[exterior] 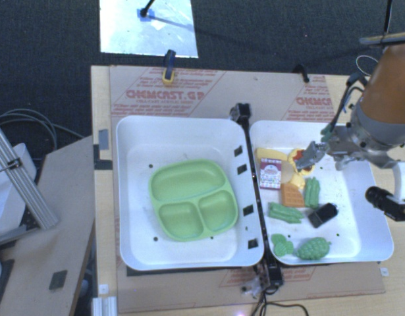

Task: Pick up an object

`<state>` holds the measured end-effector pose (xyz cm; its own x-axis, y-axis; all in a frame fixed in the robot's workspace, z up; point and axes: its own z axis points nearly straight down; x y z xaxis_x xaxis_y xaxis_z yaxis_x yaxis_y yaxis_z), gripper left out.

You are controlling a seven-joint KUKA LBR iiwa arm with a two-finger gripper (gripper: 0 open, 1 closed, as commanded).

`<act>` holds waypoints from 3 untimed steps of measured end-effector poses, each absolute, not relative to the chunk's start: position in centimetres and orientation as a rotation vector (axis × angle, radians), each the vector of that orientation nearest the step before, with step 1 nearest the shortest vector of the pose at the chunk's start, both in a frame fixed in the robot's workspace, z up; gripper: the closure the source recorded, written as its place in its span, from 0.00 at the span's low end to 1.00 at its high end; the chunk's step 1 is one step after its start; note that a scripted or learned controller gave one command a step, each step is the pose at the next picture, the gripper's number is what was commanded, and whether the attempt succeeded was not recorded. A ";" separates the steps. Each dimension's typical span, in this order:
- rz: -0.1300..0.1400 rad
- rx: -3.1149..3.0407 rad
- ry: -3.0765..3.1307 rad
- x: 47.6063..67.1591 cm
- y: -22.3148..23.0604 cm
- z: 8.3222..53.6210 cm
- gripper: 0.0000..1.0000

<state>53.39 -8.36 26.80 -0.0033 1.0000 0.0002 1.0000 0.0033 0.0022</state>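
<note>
**Status: Gripper Over the Right Bin, No Object Lifted Yet**

The arm (386,91) reaches in from the right and holds its gripper (312,155) low over the right bin (370,242). The tip sits above the upper part of the pile, just beside a small red and yellow piece (299,160) and near the yellow block (271,155). Whether the gripper is wide, narrow or closed on anything cannot be told at this angle. No item is visibly raised off the bin floor.

**Candidate objects.** All loose items lie in the right bin:

- a red and white card (270,174), touching the yellow block;
- an orange wedge (292,194), just below the card;
- a green pod (311,192), beside the wedge;
- a second green pod (286,212), lying across the middle;
- a small black block (323,214), tilted, right of that pod;
- a green leafy piece (281,245) and a bumpy green lump (314,248), near the front wall.

The left bin (133,133) holds a green divided plate (193,199), well apart from the gripper.

**Progress.** The approach appears complete or nearly so; the arm is positioned above a target zone. The grasp and the lift remain to be done, judging by every item resting flat.

**Risk.** The items near the tip are crowded and touching, so a closing motion may catch two at once or push one aside.
</note>
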 end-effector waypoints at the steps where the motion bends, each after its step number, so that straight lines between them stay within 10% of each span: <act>1: -0.003 2.228 2.215 48.4 -14.5 24.4 0.00; 2: 0.003 2.214 2.233 48.7 -8.2 20.9 0.00; 3: 0.020 2.198 2.210 49.6 -14.4 10.4 0.00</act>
